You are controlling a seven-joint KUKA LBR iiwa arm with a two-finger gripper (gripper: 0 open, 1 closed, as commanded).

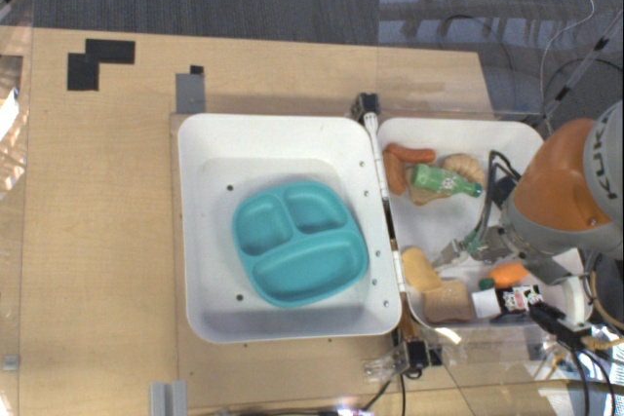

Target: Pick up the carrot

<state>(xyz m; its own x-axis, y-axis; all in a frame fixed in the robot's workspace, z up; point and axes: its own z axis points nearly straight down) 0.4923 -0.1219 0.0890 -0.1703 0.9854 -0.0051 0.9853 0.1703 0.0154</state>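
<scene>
Just right of the end effector [475, 246], carrot [508, 275] lying close, grip state unclear

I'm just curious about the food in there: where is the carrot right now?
The carrot lies in the right bin, near its front right, just under the arm's orange band.

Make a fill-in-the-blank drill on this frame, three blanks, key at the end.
1. The teal divided plastic plate lies in the ____ bin.
2. The green plastic bottle lies in the ____ bin.
3. The small orange carrot lies beside the grey arm's two-finger gripper, in the ____ bin.

Missing words: left; right; right
</scene>
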